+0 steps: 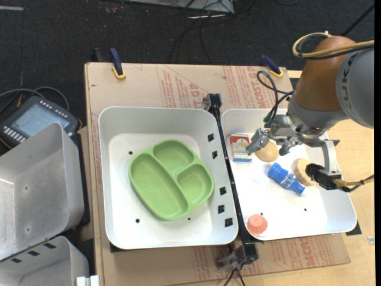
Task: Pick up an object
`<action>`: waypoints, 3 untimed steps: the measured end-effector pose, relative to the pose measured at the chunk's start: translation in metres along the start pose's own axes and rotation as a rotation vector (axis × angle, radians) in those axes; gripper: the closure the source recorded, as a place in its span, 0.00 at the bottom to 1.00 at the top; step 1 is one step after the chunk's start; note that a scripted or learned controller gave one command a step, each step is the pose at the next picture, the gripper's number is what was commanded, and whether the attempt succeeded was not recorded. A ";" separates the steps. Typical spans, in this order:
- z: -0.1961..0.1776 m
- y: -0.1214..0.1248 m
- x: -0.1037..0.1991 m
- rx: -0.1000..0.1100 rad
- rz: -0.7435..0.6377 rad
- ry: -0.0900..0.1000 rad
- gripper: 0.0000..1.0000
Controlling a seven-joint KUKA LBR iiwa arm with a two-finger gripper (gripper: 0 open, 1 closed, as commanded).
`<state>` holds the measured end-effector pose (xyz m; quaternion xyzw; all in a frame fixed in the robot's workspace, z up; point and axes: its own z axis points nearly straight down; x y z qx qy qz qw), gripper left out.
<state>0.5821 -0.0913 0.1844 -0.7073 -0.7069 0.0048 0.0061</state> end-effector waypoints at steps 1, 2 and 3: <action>-0.008 0.003 0.000 -0.015 -0.002 -0.002 0.00; 0.046 -0.006 -0.004 -0.010 0.002 -0.001 0.00; 0.095 -0.007 -0.003 -0.011 0.001 -0.001 0.00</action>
